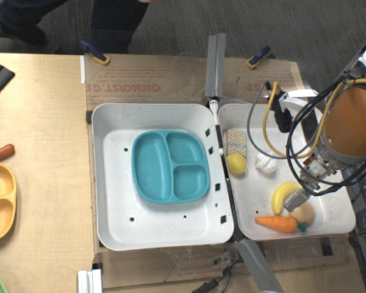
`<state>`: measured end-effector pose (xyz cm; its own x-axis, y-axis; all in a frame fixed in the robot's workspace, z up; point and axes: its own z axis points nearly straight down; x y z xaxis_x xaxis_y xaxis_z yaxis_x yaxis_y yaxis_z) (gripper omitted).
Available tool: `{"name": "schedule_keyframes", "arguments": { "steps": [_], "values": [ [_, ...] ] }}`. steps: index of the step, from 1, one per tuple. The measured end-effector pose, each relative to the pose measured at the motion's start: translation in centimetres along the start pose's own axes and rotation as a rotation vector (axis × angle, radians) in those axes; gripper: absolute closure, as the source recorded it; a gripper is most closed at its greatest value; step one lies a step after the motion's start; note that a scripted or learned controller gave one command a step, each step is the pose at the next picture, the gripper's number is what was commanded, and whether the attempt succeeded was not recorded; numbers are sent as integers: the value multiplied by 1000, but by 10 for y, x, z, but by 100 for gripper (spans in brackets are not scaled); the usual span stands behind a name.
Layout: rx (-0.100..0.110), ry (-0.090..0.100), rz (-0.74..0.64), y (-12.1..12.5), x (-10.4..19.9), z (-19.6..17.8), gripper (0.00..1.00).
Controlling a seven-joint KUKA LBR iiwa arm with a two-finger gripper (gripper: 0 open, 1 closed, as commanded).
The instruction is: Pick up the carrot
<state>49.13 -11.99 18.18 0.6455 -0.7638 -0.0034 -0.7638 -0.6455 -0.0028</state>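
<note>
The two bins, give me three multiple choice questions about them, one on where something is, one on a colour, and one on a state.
1. Where does the carrot lie?
A. On the divided plate
B. Near the front edge of the right bin
C. On the wooden table

2. What colour is the divided plate in the left bin?
A. Teal
B. Red
C. Black

3. How does the carrot stand relative to the gripper?
A. Lifted clear of the bin
B. Hanging from a cable
C. Lying on the bin floor, below the gripper

Answers: 1 B, it rests in the right bin by the front wall. 2 A, the plate is teal. 3 C, it lies flat on the floor.
</note>
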Motion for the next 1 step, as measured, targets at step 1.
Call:
{"name": "schedule_keyframes", "arguments": {
  "steps": [1],
  "values": [
    [-4,-2,114,16,0,91,0]
  ]
}}
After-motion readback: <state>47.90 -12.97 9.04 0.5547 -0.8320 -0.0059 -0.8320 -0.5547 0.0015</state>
